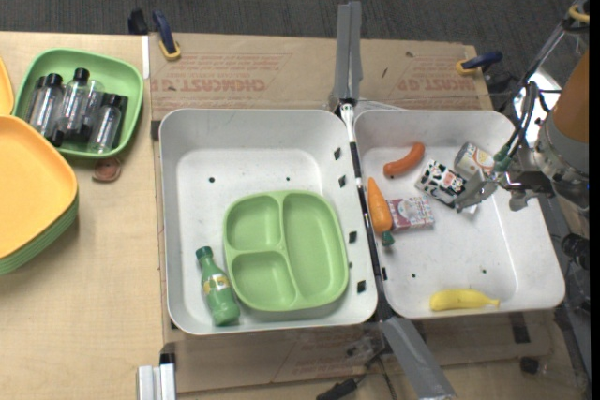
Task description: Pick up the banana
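The yellow banana [464,300] lies flat on the floor of the right bin [525,281], near its front wall. My gripper [476,196] hangs over the upper right part of the same bin, well behind the banana and apart from it. It is close to a small carton [473,159] and a black-and-white packet [441,181]. Nothing shows held in the gripper.
Also in the right bin are an orange carrot [379,206] by the left wall, a pink box [410,214] and a red sausage [404,159]. The left bin [187,164] holds a green divided plate [284,250] and a green bottle [217,287].
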Controlling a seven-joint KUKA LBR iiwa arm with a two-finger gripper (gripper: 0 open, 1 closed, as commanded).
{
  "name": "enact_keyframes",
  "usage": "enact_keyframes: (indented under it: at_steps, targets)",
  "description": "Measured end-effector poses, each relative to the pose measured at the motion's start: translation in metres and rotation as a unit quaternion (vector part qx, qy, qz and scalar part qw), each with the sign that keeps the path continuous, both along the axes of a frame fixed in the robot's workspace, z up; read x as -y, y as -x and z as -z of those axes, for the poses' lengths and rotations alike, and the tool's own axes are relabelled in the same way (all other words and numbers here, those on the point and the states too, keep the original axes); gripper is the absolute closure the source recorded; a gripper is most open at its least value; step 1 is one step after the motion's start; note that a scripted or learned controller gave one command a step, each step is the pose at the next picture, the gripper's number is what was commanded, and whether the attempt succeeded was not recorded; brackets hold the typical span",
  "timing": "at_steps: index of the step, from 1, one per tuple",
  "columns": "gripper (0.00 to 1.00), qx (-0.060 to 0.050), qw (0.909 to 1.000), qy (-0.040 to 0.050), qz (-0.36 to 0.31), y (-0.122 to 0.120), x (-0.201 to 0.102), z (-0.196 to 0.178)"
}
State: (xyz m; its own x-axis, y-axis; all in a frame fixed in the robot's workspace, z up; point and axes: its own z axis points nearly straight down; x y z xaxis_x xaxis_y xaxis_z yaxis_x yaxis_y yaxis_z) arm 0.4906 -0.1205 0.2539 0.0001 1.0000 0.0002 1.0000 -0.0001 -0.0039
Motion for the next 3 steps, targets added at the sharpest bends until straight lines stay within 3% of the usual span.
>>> enact_keyframes:
  at_steps: [1,2,3]
  targets:
    - [1.0,-0.001,1.0,0.0003,0.001,0.0,0.0,-0.008]
    - [1.0,0.001,0.9858,-0.0005,-0.168,0.009,0.02,0.018]
    - [1.0,0.002,0.9541,-0.0001,-0.299,-0.024,-0.013,0.014]
